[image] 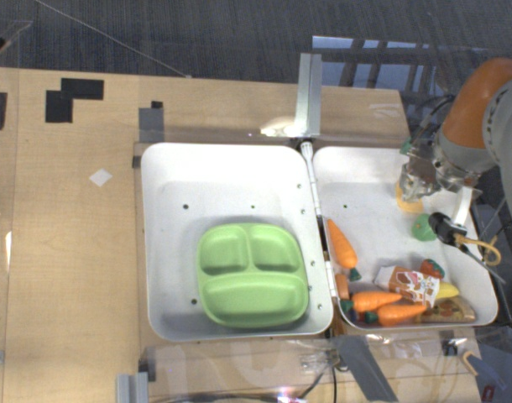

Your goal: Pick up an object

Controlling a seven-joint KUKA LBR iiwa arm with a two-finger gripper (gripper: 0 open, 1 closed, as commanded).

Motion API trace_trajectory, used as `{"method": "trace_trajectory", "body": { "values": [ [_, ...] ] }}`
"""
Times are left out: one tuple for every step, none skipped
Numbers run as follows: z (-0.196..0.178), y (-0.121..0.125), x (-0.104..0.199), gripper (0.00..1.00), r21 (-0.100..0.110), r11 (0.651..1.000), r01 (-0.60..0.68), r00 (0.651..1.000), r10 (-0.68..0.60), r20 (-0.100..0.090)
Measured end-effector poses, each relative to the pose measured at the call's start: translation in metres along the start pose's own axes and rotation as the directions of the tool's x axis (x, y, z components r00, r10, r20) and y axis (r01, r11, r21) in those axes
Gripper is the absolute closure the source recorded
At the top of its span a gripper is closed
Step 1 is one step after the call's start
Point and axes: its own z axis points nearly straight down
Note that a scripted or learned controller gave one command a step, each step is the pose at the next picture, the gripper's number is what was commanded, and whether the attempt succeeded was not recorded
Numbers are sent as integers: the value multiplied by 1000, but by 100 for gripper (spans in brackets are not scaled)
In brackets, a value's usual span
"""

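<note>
The gripper (417, 183) is hanging over the far right side of the right bin (357, 175).

From the camera above, a small yellow thing (407, 198) is sitting right under the gripper, touching or nearly touching it. I cannot tell how the jaws are standing. A green toy (422, 227) is lying just beside it. Carrots (341, 246) are lying near the front. A green plate (252, 273) is resting in the left bin (172, 191).

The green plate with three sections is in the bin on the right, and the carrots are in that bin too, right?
Not quite. The camera view shows the green plate lying in the left bin, not the right one. The carrots are in the right bin, as you said, so they are not in the plate's bin.
</note>
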Motion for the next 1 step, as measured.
{"method": "trace_trajectory", "body": {
  "values": [
    [0,0,0,0,0,1000,1,1000,-1,0]
  ]
}}
